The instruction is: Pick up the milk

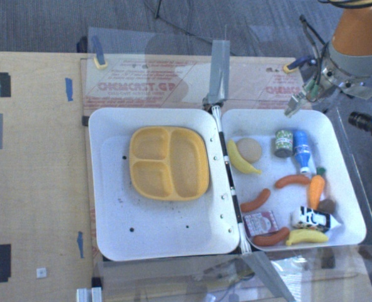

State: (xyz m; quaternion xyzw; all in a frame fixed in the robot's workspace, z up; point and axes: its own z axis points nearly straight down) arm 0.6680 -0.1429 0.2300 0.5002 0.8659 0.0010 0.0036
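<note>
Approach stage, by my reading: tool (pixel 297 106) hovered over the right bin's (pixel 347 168) far rim, holding nothing; whether its fingers were apart or together could not be told. Milk carton (pixel 311 219) lay in that bin's near right corner, beside a banana (pixel 307 236), well apart from the tool. Next move probably called for travel toward the near corner, then descent.

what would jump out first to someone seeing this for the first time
The yellow divided plate lying alone in the left bin draws the eye first. Next comes the right bin, crowded with toy food, the black-and-white milk carton near its front right corner. The pincer hangs above that bin's far edge.
</note>
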